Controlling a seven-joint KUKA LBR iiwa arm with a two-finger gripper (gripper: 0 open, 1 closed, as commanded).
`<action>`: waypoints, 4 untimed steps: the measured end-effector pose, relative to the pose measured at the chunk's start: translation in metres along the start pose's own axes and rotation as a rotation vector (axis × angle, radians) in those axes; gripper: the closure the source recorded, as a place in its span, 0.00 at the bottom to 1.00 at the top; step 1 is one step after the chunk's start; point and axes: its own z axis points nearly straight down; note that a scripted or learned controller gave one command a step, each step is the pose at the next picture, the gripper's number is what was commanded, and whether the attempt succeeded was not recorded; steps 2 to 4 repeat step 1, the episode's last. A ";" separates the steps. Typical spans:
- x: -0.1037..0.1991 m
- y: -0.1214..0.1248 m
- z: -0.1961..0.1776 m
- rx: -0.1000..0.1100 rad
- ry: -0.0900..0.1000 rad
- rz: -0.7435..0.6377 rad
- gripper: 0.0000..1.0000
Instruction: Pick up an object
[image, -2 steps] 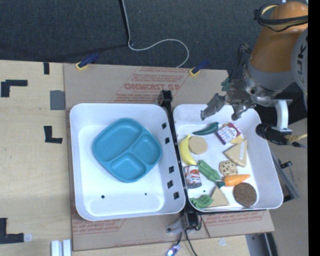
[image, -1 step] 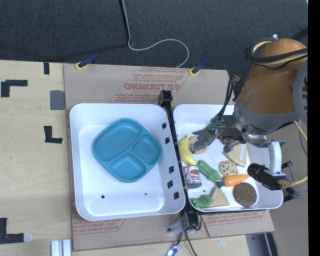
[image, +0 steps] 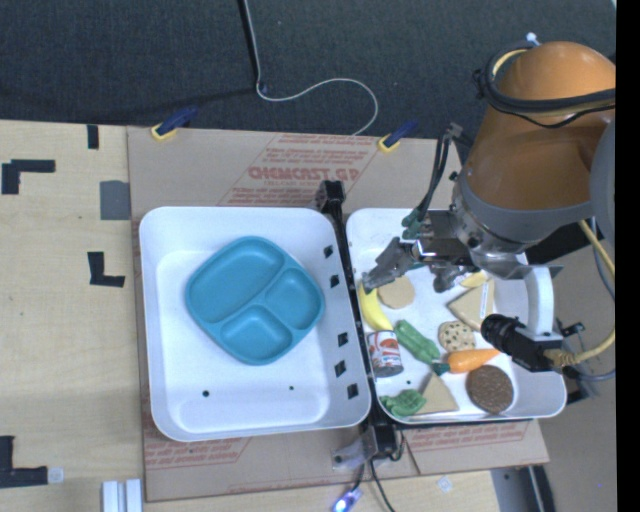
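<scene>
I am hovering my claw (image: 385, 270) over the right bin (image: 540, 405), above the banana (image: 374, 310); I cannot tell its state. A blue plate (image: 255, 298) is lying in the left bin (image: 165, 330).

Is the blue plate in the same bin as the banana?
No, the blue plate lies in the left bin, the banana in the right bin.

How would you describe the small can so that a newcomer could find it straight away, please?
Start at the right bin, the one crowded with toy food. Along its left wall, just below the yellow banana, lies the can. It is the only cylinder there, with a red and white label.
</scene>
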 end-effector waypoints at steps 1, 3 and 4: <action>-0.002 0.000 -0.007 0.005 -0.001 0.002 1.00; -0.002 0.000 -0.007 0.005 -0.001 0.002 1.00; -0.002 0.000 -0.007 0.005 -0.001 0.002 1.00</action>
